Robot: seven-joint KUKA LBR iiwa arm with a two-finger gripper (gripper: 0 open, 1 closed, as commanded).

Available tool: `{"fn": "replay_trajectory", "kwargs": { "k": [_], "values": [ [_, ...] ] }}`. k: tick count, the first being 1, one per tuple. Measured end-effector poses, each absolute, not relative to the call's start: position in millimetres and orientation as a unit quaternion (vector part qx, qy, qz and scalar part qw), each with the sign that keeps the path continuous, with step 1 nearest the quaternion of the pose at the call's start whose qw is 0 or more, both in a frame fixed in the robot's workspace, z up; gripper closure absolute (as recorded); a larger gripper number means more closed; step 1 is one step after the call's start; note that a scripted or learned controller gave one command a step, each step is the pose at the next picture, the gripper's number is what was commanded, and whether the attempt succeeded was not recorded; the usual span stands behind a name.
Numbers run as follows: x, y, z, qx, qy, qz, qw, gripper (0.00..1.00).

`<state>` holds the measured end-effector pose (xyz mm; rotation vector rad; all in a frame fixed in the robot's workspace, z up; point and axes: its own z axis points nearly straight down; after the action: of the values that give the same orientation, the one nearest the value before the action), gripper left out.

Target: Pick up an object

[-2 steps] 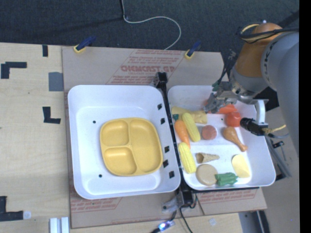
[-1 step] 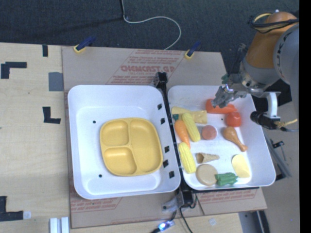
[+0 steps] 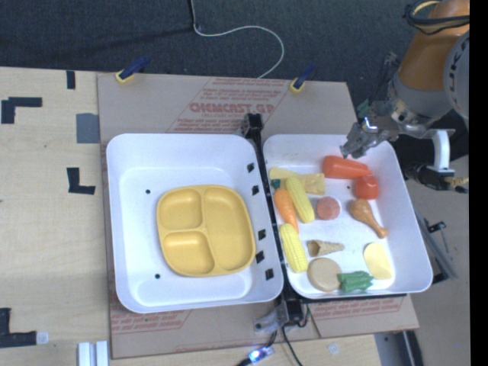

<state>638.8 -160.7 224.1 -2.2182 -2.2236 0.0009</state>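
On the cardboard-covered bench (image 3: 221,109) sit two white bins (image 3: 130,204): one yellow tray (image 3: 204,229) left; right, two corn cobs (image 3: 299,198), one carrot (image 3: 286,207), one drumstick (image 3: 367,216). The gripper (image 3: 355,146) hovers above; its opening cannot be told.

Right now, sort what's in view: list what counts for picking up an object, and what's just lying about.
For the job:
gripper, above the right bin's far edge
red pepper, nearest it
tomato
drumstick
corn cobs
carrot
right bin

Lying about:
yellow divided plate in the left bin
white cable
two clamps
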Motion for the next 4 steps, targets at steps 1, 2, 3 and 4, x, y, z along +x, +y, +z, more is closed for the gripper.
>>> {"fn": "replay_trajectory", "kwargs": {
  "k": [1,2,3,4],
  "values": [
    [602.4,-116.3,229.9,-0.705,-0.709,0.002,0.003,1.0],
    [565.9,-77.6,213.9,-0.706,-0.709,0.0029,0.004,1.0],
    [535.7,-32.2,229.3,-0.705,-0.709,0.0022,0.004,1.0],
    [528.4,-21.9,230.3,-0.706,-0.708,0.0027,0.003,1.0]
  ]
}}
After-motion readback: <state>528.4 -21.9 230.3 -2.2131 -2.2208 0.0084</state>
